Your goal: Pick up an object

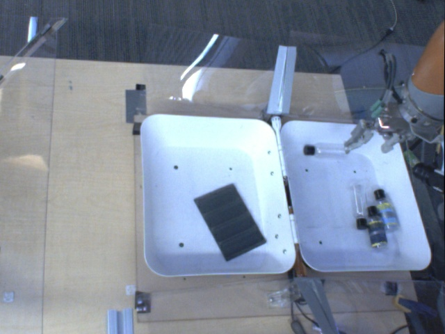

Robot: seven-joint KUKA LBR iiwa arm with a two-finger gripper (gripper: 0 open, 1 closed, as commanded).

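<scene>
My gripper [369, 142] hangs over the far part of the right bin [327, 256], open, with nothing between its fingers. Its left fingertip [352, 142] is just right of a clear tube with a black cap [324, 149] lying near the bin's far wall. Further toward the front lie a second clear tube [359, 199] with a black cap and a small cluster of little bottles [380, 221], one with a blue label. In the left bin [160, 186] a dark grey flat rectangular pad [229, 221] lies at a slant.
A metal bar [281, 81] stands at the back between the two bins. Cables and the arm's wrist [424, 89] crowd the right edge. The wooden bench [69, 186] stretches to the left of the bins.
</scene>
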